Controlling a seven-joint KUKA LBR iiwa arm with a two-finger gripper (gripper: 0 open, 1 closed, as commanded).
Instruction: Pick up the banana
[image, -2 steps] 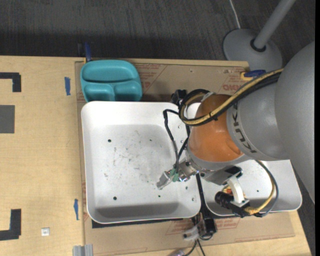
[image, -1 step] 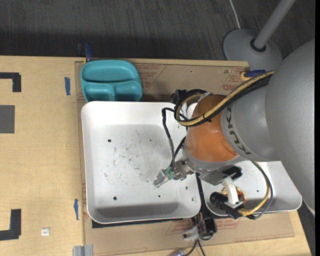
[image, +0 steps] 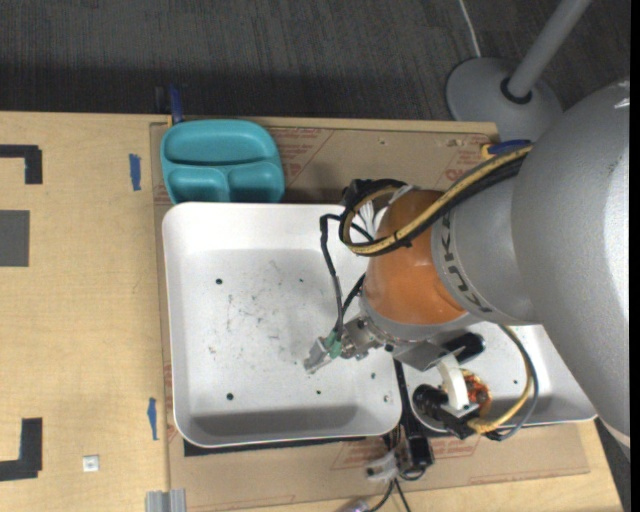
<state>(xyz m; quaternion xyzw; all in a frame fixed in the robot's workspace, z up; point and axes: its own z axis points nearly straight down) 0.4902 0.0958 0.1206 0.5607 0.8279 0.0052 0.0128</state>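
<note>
Camera view. The grey arm (image: 560, 200) is seen reaching in from the right, its orange band (image: 410, 265) above the wrist lying over the right part of the left white bin (image: 190, 300). The gripper (image: 328, 352) is found low over that bin's floor, near its lower right corner. Whether it is spread or pressed together cannot be told at this slant, and nothing can be made out in its grasp.

The banana cannot be located. No yellow fruit is seen on the bare, scuffed floor to the left of the gripper. The right white bin (image: 560, 405), behind and to the right of the gripper, is largely covered by the arm, so its contents cannot be judged. A teal divided tray (image: 222, 160) is noted beyond the left bin, up and to the left of the gripper. Black cables (image: 345, 225) are seen looping just above the wrist.

Judgement: a descent or grasp attempt is taken to be in hand, with no pickup established. The next move is judged to call for a lift, so that a catch may be verified or the banana found.
</note>
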